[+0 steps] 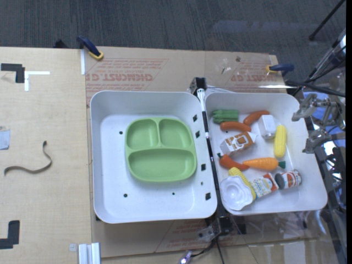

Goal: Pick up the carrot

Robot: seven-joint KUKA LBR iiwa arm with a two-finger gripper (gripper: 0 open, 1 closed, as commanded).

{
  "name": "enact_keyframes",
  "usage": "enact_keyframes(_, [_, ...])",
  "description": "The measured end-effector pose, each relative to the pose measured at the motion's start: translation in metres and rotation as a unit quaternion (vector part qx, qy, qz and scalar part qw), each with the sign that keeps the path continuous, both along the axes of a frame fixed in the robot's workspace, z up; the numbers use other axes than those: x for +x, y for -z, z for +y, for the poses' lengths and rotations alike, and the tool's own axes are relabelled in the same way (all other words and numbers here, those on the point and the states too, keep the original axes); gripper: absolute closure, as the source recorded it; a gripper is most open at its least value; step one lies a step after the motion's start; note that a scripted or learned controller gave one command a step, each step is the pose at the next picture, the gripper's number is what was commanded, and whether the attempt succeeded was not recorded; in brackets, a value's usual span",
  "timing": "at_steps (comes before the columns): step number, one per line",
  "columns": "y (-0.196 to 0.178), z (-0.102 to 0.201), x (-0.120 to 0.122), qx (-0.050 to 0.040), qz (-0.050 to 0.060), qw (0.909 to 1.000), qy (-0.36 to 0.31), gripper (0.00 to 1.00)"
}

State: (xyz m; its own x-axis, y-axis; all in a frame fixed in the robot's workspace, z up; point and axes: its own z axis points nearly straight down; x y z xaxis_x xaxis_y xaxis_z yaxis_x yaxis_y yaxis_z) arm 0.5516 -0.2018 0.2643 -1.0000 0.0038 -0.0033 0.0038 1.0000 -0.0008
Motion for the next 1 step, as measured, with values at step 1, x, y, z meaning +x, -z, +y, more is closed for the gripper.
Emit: enact_keyframes(1, [0.1685, 0.0124, -0.0453, 0.0005, -0.002, 0.9937, 0.112, 0.00])
